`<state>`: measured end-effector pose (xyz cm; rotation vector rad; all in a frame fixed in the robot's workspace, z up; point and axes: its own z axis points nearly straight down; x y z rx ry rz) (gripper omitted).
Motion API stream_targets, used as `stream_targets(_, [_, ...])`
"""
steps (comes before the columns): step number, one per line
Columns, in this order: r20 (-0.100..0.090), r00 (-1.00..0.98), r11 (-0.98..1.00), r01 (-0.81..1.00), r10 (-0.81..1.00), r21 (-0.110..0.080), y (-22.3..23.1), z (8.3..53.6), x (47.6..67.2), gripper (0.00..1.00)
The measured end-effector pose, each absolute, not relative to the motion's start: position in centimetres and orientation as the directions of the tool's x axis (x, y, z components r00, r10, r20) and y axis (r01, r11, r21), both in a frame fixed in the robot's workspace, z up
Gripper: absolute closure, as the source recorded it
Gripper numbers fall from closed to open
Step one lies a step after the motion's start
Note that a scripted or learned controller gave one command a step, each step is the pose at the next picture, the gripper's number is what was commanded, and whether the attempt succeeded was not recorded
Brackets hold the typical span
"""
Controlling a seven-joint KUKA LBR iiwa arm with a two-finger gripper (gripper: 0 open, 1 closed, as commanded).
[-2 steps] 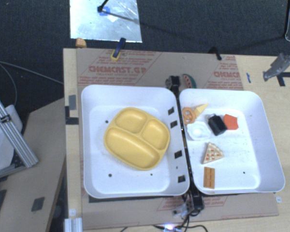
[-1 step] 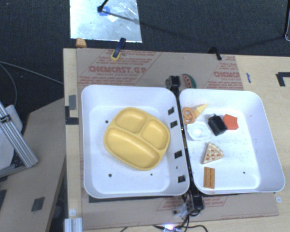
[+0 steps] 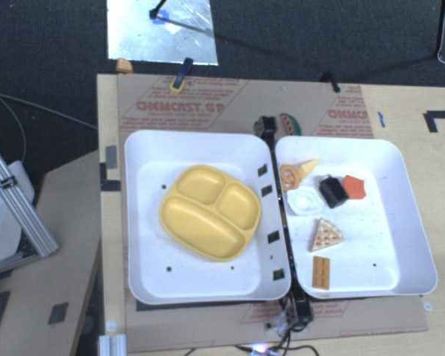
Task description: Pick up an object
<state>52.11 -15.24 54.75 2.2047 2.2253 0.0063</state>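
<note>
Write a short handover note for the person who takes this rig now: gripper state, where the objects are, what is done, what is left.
Gripper: state not reported from this view.
Left bin: holds a yellow divided tray.
Right bin: holds the small items, namely a cone-shaped piece, a pretzel-like ring, a white round piece, a black block touching an orange block, a waffle wedge and a brown wafer bar.
Done: nothing lifted; every item lies in a bin.
Left: pick up one object.

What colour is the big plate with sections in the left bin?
The divided plate is yellow, plain with no pattern, seen clearly in the camera view.
</note>
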Motion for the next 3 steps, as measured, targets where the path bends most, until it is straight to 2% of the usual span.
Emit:
stream_targets(1, [0.001,-0.009,0.009,1.0,1.0,-0.001,-10.0,49.6,50.3,1.0])
stream_targets(2, [0.004,-0.018,0.018,1.0,1.0,-0.004,7.1,40.9,48.6,1.0])
stream_targets(3, [0.001,-0.005,0.005,1.0,1.0,0.007,6.2,42.4,48.8,1.0])
